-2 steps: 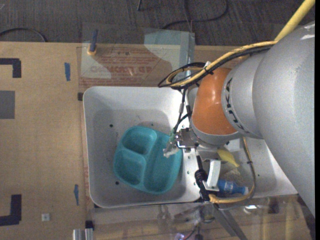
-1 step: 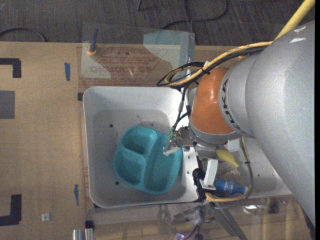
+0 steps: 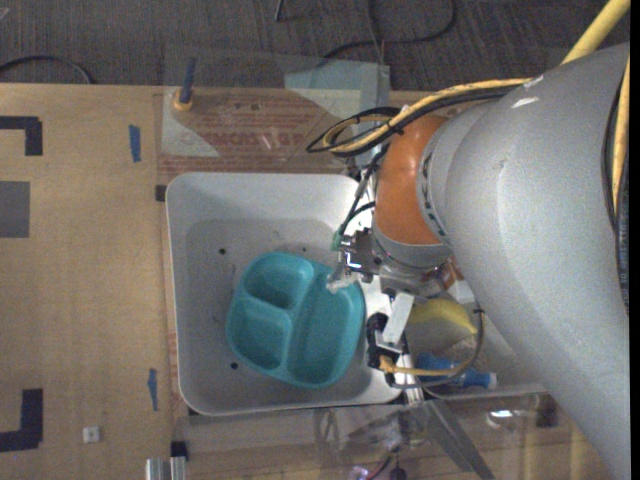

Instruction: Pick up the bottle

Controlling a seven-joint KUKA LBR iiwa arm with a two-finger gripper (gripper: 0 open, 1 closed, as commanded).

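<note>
Gripper (image 3: 345,268), its grip impossible to tell, hovers at the tray's (image 3: 262,320) right rim, apparently seeking the bottle.

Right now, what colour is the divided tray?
The divided tray is teal, seen in the camera view.

teal divided plate (image 3: 290,320) 1 | yellow item (image 3: 447,318) 1 | blue item (image 3: 452,377) 1 | white bins (image 3: 190,268) (image 3: 512,356) 2
</note>
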